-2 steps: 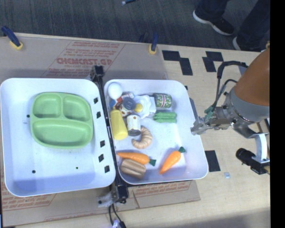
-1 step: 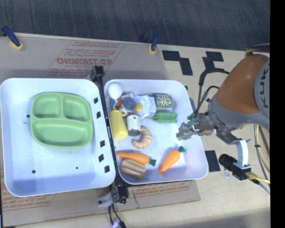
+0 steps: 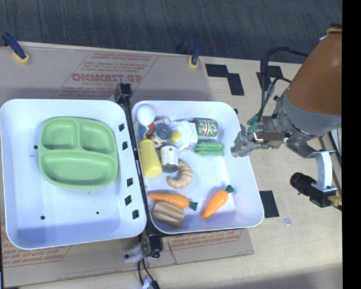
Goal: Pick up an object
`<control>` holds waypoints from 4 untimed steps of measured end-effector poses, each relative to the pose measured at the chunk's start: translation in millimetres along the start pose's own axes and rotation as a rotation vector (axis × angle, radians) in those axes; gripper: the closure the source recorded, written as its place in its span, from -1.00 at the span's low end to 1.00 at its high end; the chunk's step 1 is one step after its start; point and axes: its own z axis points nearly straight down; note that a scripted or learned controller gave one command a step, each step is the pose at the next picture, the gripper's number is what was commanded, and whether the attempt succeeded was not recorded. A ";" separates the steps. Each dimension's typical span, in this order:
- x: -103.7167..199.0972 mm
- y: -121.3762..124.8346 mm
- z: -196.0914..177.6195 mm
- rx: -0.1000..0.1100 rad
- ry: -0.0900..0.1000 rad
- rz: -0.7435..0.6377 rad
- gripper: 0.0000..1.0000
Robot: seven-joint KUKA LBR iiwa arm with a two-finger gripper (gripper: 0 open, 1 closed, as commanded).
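The arm reached in from the right, and its gripper (image 3: 243,142) stood over the right rim of the right bin (image 3: 248,188), near the green bean pod (image 3: 209,149). Nothing was seen between its fingers, so it held no object at this moment. Whether they were spread or pressed together could not be told, because the part was small and blurred.

The things to pick all lay in the right bin: a yellow bottle (image 3: 150,157), a small can (image 3: 206,127), a white egg (image 3: 145,112), a croissant (image 3: 180,175), two carrots (image 3: 215,202) and a bread roll (image 3: 168,213). The left bin (image 3: 12,221) held a green divided plate (image 3: 79,152).

In my judgement the step in hand was the approach, before any grasp. The next move would call for choosing one object, probably the pod or the can because they lay nearest, then bringing the fingers over it and lowering them. The middle of the bin was crowded, with objects touching each other, so a grasp there could easily catch a neighbour or slip.
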 end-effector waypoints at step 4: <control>-41.3 68.4 206.3 0.014 0.006 0.001 -1.00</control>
